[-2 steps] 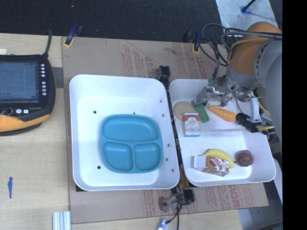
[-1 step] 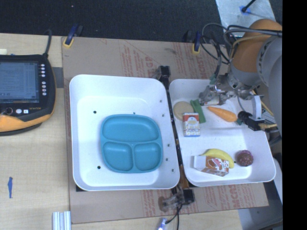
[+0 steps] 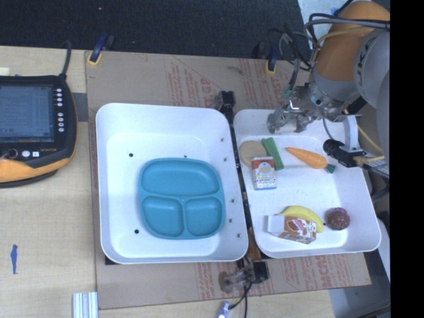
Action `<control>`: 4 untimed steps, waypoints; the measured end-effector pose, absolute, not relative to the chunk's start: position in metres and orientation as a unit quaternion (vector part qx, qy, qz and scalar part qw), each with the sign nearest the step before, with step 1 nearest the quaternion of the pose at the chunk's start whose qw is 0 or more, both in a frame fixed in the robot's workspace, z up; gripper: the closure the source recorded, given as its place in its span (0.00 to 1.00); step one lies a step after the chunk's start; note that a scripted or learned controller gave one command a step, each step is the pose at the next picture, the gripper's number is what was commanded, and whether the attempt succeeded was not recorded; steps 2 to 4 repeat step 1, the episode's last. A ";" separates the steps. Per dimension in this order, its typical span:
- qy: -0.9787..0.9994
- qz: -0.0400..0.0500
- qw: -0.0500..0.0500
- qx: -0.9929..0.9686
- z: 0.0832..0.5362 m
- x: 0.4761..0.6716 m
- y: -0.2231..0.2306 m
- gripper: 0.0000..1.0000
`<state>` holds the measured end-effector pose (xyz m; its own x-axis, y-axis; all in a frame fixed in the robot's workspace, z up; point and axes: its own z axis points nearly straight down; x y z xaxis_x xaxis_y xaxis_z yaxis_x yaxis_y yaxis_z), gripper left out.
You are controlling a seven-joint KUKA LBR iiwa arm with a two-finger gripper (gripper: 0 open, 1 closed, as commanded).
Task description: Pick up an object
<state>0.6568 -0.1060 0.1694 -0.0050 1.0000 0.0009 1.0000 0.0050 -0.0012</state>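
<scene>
My gripper [image 3: 290, 120] hangs over the far rim of the right bin [image 3: 358, 197], open, with nothing between its fingers. Just in front of it lie an orange carrot [image 3: 306, 157], a green block [image 3: 271, 153], a tan round piece [image 3: 250, 152] and a small red-and-white box [image 3: 264, 173]. Toward the bin's near side are a yellow banana [image 3: 302, 214], an orange-and-white carton [image 3: 293, 228] partly under it, and a dark red ball [image 3: 337, 218].
The left bin [image 3: 119, 177] holds a blue compartment plate [image 3: 180, 197]. A teach pendant [image 3: 33, 128] rests at the bench's left edge. Clamps [image 3: 225, 100] sit between the bins at the far and near ends.
</scene>
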 end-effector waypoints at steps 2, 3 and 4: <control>-0.709 0.002 0.001 -0.705 0.192 0.623 -0.071 1.00; -0.709 0.002 0.001 -0.705 0.192 0.623 -0.071 1.00; -0.709 0.002 0.001 -0.705 0.192 0.623 -0.071 1.00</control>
